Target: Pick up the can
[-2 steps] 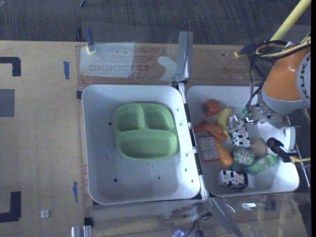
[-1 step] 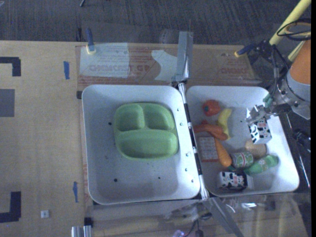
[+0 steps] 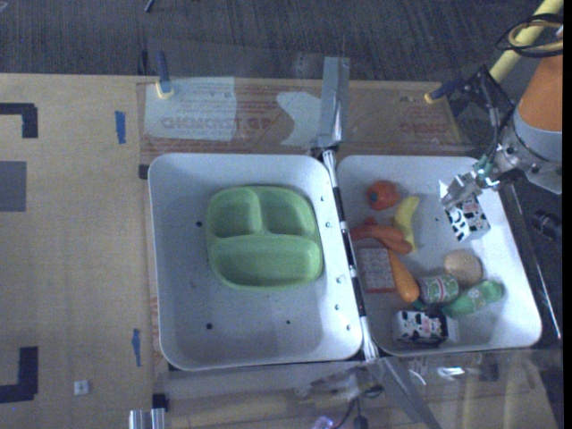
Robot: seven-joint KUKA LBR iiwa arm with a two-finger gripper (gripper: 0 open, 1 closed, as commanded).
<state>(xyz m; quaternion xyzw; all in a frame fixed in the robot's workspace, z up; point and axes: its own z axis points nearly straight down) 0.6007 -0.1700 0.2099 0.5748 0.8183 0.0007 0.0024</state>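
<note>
Hovering claw (image 3: 462, 189) near right bin's (image 3: 527, 329) far-right rim | grip unreadable | can (image 3: 438, 289) hemmed between carrot (image 3: 402, 281) and bottle (image 3: 474, 298)

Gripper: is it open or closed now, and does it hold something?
Gripper: cannot be told; it hangs over the right bin, above a small cow-patterned carton, away from the can.

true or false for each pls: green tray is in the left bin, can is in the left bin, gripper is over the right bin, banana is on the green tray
1. The green tray sits in the left bin: true.
2. The can is in the left bin: false, it lies in the right bin.
3. The gripper is over the right bin: true, near its upper right part.
4. The banana lies on the green tray: false, it is in the right bin.
</note>
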